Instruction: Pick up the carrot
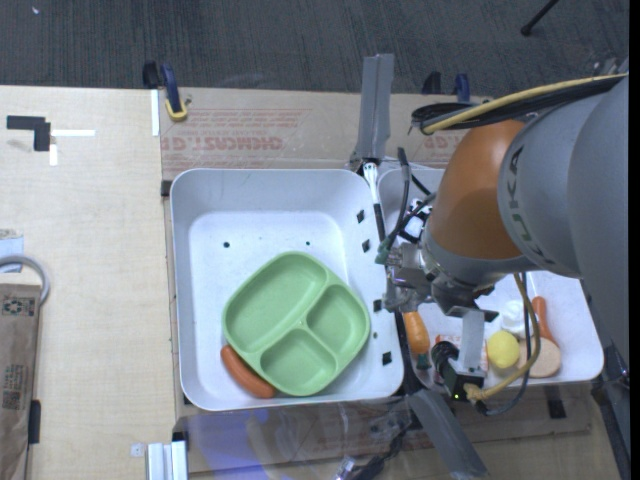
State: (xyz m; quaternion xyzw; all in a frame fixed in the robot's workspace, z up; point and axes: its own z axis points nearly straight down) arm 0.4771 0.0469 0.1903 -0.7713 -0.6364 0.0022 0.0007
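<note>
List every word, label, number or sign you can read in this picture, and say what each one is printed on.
Red print on the cardboard sheet behind the bins: upside down and blurred, not reliably readable.
"KUKA" on the grey arm: partly visible lettering near the orange band, only some of it legible.
Recycling symbol on the brown paper bag at the left edge; its small print is too small to read.

Two white bins on a wooden bench

The left bin holds a green divided plate with a sausage lying against its lower left edge. In the right bin, a lemon sits beside a tan slice. A brown paper bag lies on the bench at far left.
</note>
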